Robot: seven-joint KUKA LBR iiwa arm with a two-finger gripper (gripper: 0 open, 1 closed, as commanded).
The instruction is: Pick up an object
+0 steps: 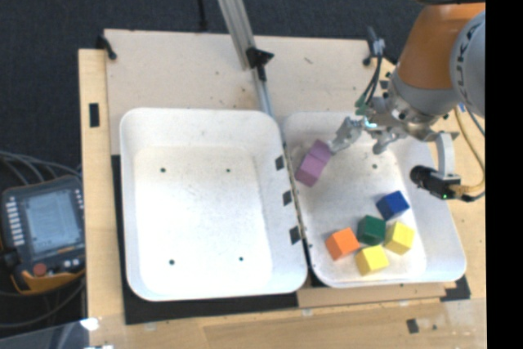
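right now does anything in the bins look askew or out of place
The purple block sits tilted by the right bin's left wall, apart from the blue, green, orange and yellow blocks clustered lower down.

No text can be read — no labels, numbers or signs.

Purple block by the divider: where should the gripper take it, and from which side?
Probably from above, closing across the purple block's two long faces near its middle. It lies tilted against the right bin's left wall, apart from the other blocks, so its right side is free, while the wall side looks tight. The gripper is just up and right of it.
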